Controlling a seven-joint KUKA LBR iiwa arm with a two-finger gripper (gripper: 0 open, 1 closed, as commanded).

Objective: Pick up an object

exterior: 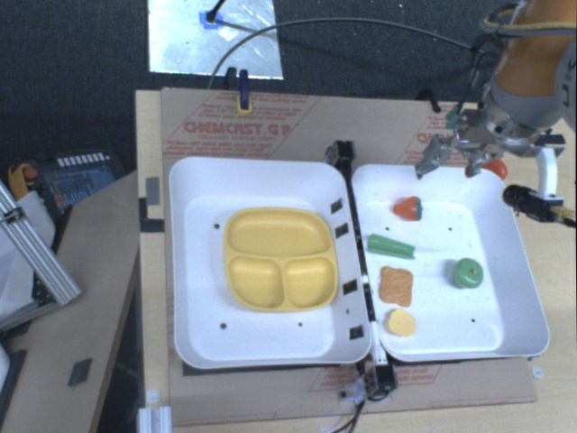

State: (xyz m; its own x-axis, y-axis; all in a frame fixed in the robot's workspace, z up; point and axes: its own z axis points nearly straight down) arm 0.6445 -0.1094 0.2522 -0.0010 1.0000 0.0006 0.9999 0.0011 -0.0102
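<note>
I've got the arm coming in from the right, and the gripper hangs over the far edge of the right bin, above the wall rather than down among the toys. Its two fingers stand spread apart, nothing between them, so I'm calling it open and empty.

Candidates all sit in that right bin. Nearest the gripper is the red-orange piece, far side, left of centre. Toward me comes the green bar, lying flat and slanted, then the brown slab and the small yellow round, stacked in a rough column near the divider. The green round piece sits alone, well apart to the right. They're scattered loose, I'd judge, so the fingers can close on one without fouling another.

The left bin carries the yellow divided tray, set square in its middle, compartments up, as a drop-off spot by the look of it.

Hard to read: there's a speck of red-orange just beside the right finger, at the bin's far rim. I can't tell whether that's another toy or part of the tool. The upper arm is cut off at the frame's edge, and the gripper's height over the bin is a guess from this slant.
</note>
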